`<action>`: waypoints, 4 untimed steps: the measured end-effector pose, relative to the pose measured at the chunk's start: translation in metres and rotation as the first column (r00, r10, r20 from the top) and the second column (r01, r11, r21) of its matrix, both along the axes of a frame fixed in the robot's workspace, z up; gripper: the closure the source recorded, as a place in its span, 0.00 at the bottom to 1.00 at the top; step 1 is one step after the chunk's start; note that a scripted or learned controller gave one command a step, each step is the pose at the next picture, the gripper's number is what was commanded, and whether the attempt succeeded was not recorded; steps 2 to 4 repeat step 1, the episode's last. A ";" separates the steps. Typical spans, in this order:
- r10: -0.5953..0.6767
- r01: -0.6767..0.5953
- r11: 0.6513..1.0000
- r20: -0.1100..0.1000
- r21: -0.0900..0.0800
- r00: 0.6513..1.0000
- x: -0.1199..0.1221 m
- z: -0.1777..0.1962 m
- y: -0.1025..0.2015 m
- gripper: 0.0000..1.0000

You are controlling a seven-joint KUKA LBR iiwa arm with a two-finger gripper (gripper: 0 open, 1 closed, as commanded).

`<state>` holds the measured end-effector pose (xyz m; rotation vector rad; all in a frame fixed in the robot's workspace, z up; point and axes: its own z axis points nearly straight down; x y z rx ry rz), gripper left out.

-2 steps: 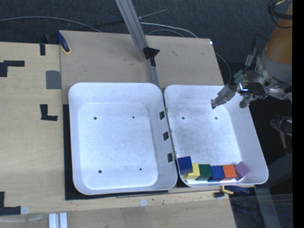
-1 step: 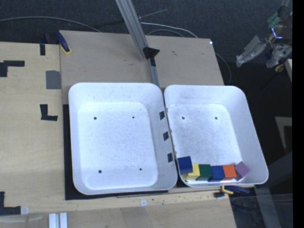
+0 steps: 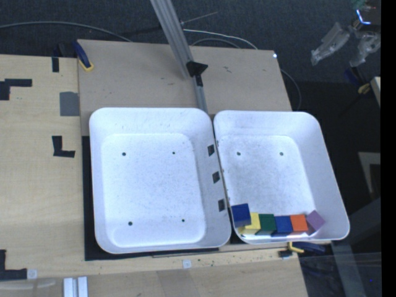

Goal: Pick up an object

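A row of small blocks lies along the front wall of the right bin: a blue cube, a yellow block, a green block, a second blue block, an orange block and a purple block. My gripper hangs at the top right, high above the dark floor and well beyond the right bin's far corner. Its two grey fingers stand spread apart, open, with nothing between them.
The left bin sits beside the right one, joined by a seam with black clips. A slanted metal post rises behind the bins. Blue-yellow clamps sit at the back left and front right. Cables trail across the back.
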<state>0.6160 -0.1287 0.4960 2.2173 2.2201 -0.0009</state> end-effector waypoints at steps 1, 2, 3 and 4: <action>0.006 -0.006 1.000 -0.004 0.004 1.000 0.049 -0.013 0.058 0.00; 0.006 -0.006 1.000 -0.004 0.004 1.000 0.049 -0.013 0.058 0.00; 0.006 -0.006 1.000 -0.004 0.004 1.000 0.049 -0.013 0.058 0.00; 0.006 -0.006 1.000 -0.004 0.004 1.000 0.049 -0.013 0.058 0.00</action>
